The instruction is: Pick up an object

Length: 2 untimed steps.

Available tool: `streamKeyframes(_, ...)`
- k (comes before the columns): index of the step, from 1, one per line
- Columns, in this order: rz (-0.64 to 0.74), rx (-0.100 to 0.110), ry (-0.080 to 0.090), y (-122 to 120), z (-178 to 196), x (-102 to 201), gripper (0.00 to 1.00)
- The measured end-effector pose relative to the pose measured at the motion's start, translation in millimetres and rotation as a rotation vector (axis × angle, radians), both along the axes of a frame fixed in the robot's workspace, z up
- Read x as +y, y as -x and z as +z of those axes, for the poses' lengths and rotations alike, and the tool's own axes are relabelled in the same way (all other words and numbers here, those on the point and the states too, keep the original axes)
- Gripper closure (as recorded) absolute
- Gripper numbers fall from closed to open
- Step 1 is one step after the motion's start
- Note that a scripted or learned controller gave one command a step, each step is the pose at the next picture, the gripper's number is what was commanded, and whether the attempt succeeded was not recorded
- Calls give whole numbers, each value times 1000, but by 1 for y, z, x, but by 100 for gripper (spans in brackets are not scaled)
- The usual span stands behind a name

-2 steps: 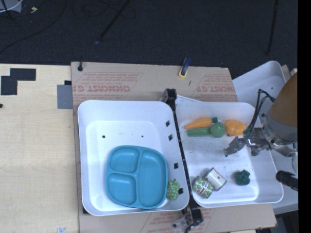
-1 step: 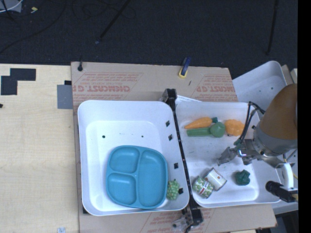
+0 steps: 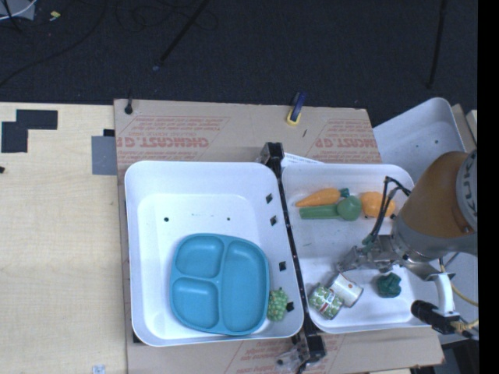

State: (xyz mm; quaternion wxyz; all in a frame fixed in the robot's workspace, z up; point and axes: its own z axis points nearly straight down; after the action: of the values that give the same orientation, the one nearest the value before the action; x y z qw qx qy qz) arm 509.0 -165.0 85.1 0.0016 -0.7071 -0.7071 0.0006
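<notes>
the gripper is hanging low inside the right bin, its dark fingers sitting just above and beside the small can lying on its side near the bin's front left corner, and whether those fingers are spread or closed is not something the view is letting me tell. nothing is showing between them, so the pick is looking not yet done, with the can, the green lump, and the orange and green toys at the back all resting on the bin floor. in the left bin a blue divided plate and a green bunch of grapes are lying untouched, so the closing, gripping and lifting are all, by my judgement, remaining to do.
</notes>
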Motion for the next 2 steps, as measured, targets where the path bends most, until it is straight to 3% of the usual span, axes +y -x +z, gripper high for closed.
streamKeyframes(1, -5, -1, 0, 0, 13, -2, 100)
streamKeyframes(2, -7, -3, 1, 7, 57, -2, 100)
